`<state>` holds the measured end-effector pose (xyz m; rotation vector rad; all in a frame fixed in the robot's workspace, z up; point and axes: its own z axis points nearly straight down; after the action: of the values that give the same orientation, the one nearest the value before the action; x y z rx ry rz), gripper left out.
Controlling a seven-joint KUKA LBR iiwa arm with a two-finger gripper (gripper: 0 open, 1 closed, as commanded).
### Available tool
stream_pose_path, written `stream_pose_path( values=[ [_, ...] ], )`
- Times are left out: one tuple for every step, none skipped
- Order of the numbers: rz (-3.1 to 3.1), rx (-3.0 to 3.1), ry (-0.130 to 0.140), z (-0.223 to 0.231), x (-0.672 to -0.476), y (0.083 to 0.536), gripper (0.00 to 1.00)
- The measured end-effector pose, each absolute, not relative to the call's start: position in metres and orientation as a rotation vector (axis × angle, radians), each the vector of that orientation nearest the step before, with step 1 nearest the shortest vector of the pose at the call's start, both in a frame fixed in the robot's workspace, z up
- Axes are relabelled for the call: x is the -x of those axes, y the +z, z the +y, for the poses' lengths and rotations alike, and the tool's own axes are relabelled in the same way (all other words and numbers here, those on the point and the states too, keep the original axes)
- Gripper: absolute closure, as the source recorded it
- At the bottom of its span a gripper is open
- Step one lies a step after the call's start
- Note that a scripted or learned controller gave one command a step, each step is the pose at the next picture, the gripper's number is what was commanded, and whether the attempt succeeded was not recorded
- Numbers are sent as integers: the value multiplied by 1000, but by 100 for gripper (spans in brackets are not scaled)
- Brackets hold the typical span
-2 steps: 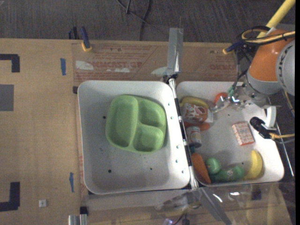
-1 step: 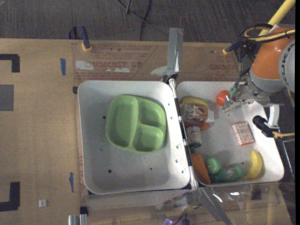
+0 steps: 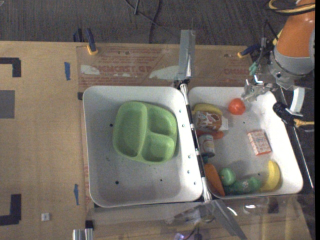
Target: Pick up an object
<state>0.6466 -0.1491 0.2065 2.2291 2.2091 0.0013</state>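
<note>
Wooden bench [image 3: 45, 134] carries two white bins side by side, with dark floor beyond.

Left bin [image 3: 95, 179] holds a green divided plate [image 3: 145, 131], lying flat near its centre. Right bin [image 3: 287, 181] holds, along its left wall, a banana [image 3: 206, 107], a snack pouch [image 3: 207, 120], a small jar [image 3: 206, 145] and a carrot [image 3: 215, 179]; further right lie green toys [image 3: 239, 181], a red ball [image 3: 237, 106], a small box [image 3: 258, 141] and a second banana [image 3: 272, 175]. Gripper [image 3: 254, 91] hangs over the right bin's upper right corner, just beside the red ball; whether it is spread or pressed together cannot be told.
</note>
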Motion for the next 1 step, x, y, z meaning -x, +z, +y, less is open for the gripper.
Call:
stream_pose_path(
  values=[
    [2209, -2229, 1, -149, -647, 206, 0]
  ],
)
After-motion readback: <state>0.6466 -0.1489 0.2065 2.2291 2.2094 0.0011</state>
